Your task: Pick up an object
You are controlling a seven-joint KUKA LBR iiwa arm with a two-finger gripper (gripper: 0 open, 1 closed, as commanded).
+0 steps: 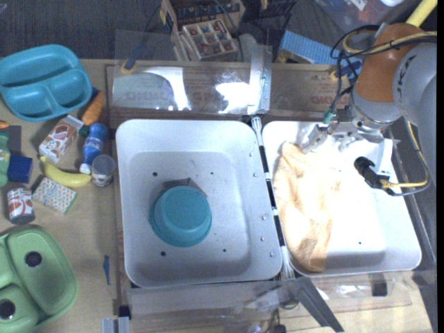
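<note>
**Claw hangs over cloth in right bin**

The gripper (316,134) hovers at the far edge of the right bin (395,252), just above the top end of a crumpled tan cloth (309,203); how wide its claw stands cannot be made out, and nothing visibly sits in it. The cloth lies along the bin's left wall. A teal bowl (181,216) sits upside down in the left bin (139,151).

You have bright overhead light: the right bin (388,248) washes out, glare streaks the far foil strip (187,92), focus soft throughout.
</note>
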